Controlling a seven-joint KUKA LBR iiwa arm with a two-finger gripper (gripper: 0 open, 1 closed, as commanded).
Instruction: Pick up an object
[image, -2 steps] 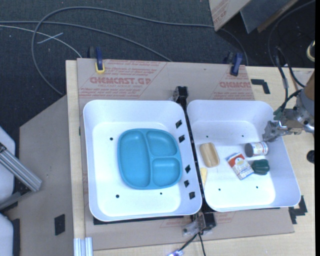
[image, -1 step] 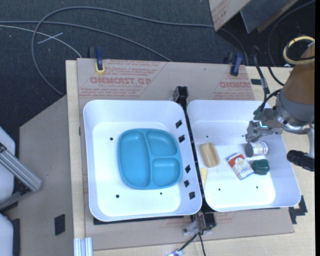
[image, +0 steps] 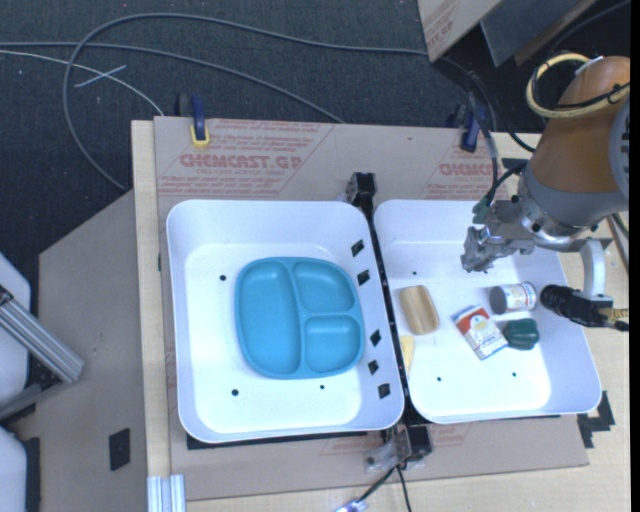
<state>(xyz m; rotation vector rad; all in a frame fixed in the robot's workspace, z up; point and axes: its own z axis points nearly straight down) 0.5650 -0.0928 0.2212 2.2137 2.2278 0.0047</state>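
Camera view: from above the bench, you see the grey arm reaching in from the right, its gripper over the far half of the right bin. You cannot tell from this angle whether the gripper is released or clenched, and nothing is visibly held in it.

The loose things you could pick lie on the floor of that right bin, nearer than the gripper. A small white can lies on its side just right of and nearer than the gripper. A dark green object sits just on the near side of the can. A red-and-white packet lies just left of the green object. A tan block rests well to the left, close to the wall shared with the left bin.

A blue divided plate lies flat in the middle of the left bin, alone. Black clips run along the seam between the two bins. The can, green object and packet crowd together. The block stands apart with bare white floor around it.
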